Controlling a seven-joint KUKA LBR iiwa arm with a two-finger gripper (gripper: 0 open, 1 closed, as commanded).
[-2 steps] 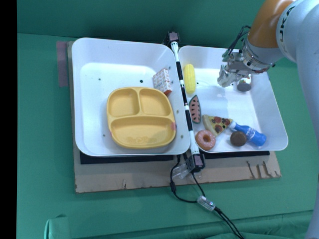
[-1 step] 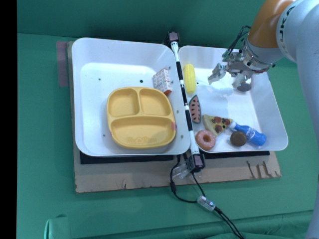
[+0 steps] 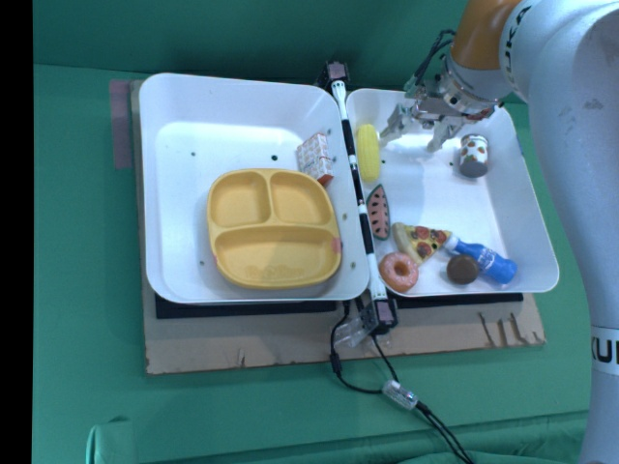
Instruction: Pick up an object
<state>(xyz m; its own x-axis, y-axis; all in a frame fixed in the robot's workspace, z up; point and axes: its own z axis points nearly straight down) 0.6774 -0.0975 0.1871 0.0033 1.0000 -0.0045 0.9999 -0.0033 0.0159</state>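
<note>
Green cloth covers the bench under 2 glossy white bins (image 3: 174,114). My gripper (image 3: 418,130) hangs with fingers spread apart, grasping nothing, over the right bin (image 3: 527,220).

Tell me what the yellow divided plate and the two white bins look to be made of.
Yellow plate: probably matte plastic or silicone; even colour, soft rounded dividers, no sharp glare.
Left bin and right bin: likely thin, smooth moulded plastic; uniform white, rounded corners, a faint sheen on the floor. The look alone cannot rule out coated metal.
</note>
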